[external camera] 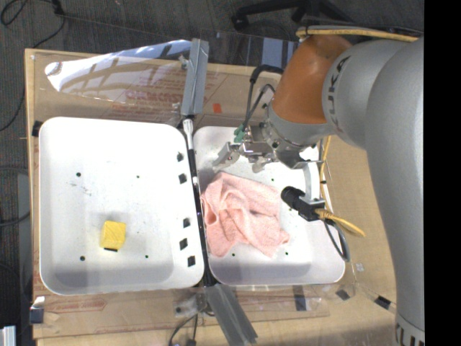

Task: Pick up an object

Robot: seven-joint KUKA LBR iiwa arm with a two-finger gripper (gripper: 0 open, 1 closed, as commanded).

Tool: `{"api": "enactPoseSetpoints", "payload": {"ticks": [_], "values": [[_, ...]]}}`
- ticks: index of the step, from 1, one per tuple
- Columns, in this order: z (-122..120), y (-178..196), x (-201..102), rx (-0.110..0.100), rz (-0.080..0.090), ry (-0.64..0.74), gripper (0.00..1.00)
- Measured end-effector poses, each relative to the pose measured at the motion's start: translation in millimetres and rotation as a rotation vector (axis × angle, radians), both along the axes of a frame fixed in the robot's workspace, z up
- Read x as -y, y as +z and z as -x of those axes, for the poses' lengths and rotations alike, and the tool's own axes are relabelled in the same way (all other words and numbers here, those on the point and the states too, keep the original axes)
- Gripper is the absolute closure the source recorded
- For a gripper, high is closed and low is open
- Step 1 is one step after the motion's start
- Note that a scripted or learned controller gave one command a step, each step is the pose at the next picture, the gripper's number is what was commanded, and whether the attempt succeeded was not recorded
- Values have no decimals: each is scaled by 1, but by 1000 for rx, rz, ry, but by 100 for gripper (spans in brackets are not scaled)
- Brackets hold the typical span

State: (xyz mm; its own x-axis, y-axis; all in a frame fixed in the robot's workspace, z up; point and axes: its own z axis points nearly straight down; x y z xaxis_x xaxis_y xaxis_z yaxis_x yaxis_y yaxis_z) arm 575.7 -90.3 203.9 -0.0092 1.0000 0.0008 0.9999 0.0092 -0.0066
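- We look down on a bench with two white bins; the left bin (72, 193) holds a yellow block (114, 235) at seven o'clock.
- The pink cloth (245, 215) fills the right bin (324, 265).
- We judge the approach underway: the gripper (241, 152) hovers at the cloth's twelve o'clock, empty, its spread unreadable; next it must descend.

My bench (238, 96) is a brown board, and two shallow white bins sit on it side by side (their inner rims nearly touch). The left bin (65, 143) and the right bin (324, 265) take up most of the board. A sheet of clear plastic (122, 71) lies along the far edge behind them.
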Motion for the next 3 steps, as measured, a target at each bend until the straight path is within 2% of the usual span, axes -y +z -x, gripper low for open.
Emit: {"api": "enactPoseSetpoints", "payload": {"ticks": [1,2,3], "values": [[-6,-113,23,3,0,206,0],[-6,-103,23,2,1,211,100],[-81,-12,-2,5,1,84,100]]}}
